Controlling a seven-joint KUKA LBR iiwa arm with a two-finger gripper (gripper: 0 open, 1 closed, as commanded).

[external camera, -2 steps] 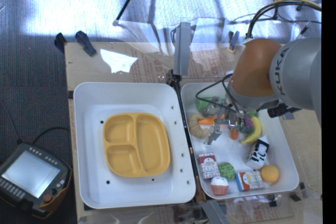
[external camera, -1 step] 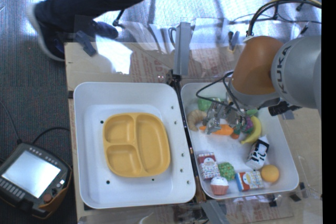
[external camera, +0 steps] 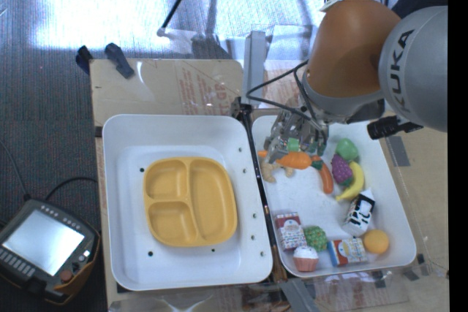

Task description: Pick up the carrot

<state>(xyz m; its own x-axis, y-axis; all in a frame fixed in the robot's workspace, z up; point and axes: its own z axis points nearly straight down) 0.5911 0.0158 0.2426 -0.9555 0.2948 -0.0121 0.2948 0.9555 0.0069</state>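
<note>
From where I stand, the arm has reached in over the right bin and its end effector hangs low at that bin's upper left corner, right on top of the carrot. The carrot lies on its side on the bin floor, orange body pointing left, green top toward the purple grapes. The metal fingers seem to come down on either side of its upper edge, but I cannot tell how far apart they are, nor whether they have closed on it; nothing shows it lifted off the floor. It looks like a small hollow plastic toy, so I'd judge it light, stiff and rather slick, likely to roll or squirt out if pinched near the tapered tip. The thick middle, taken across its width, seems the safest hold. Crowding is a worry: a pale piece lies touching its left end, a smaller red-orange vegetable sits just beside it, and a banana lies near. The left bin carries a yellow divided plate, well apart from all this.
</note>
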